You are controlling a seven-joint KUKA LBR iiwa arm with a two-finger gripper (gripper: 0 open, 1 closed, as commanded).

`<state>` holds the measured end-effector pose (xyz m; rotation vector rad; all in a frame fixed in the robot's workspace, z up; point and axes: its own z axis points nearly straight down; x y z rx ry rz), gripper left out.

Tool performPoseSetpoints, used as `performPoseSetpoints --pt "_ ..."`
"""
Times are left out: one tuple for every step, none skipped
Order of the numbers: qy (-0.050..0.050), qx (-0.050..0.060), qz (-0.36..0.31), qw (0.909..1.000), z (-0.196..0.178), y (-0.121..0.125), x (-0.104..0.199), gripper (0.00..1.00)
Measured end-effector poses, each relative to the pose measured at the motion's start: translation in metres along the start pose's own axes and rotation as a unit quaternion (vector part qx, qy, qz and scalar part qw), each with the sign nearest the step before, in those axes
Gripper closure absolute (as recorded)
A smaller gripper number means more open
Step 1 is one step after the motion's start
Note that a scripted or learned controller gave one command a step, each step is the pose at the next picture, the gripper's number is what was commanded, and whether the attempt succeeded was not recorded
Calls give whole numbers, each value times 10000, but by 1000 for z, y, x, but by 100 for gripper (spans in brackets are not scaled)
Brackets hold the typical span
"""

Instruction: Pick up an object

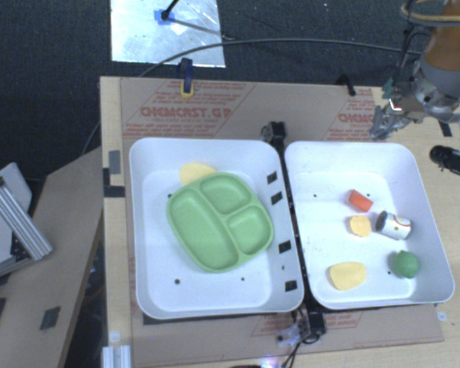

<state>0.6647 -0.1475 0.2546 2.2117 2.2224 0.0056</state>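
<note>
Tool [385, 121] above right bin's [414, 159] far rim.

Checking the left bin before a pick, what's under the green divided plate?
A yellow piece pokes out from under the back edge of the green divided plate; the rest of it is covered, as is the bin floor beneath.

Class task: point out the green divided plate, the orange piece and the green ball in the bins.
green divided plate [219, 221]: camera view, left bin, on its middle ridge.
orange piece [360, 200]: camera view, right bin, its centre.
green ball [404, 264]: camera view, right bin, its top.
</note>
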Motion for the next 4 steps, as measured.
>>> performPoseSetpoints --pt "15 27 -24 10000 6 -7 63 100" --pt "12 25 -19 10000 -1 -8 118 100" --pt "15 36 -23 10000 9 -21 173 100" --pt "19 25 -25 10000 19 -14 225 100"
